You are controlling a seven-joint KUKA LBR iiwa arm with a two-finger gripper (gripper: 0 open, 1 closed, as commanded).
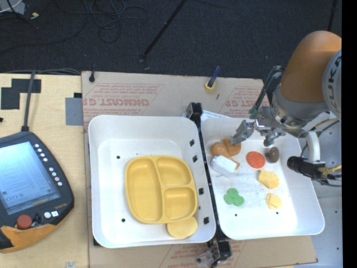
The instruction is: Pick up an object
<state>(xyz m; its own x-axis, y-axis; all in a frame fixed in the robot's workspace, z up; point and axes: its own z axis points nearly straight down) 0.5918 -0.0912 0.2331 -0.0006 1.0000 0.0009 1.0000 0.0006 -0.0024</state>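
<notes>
Robot hand (257, 133) poised over the right bin (304, 216), fingers spread apart and gripping nothing, brown food piece (225, 148) just below its left finger, red disc (255, 159) nearby, yellow divided tray (160, 187) in left bin (106, 149)

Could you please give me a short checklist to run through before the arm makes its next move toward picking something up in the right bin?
1. Gripper over the right bin: ok, it hangs above the bin's upper part.
2. Nothing between the fingers: ok, no object shows there.
3. A target close by: ok, the brown toy lies just left of the gripper, and the red disc just below it.
4. Target free of neighbours: not ok, the brown toy touches the white block.
5. Height above the items: cannot tell from this slanted view.
6. Other items apart: ok, the green piece and the yellow pieces lie separately.
</notes>
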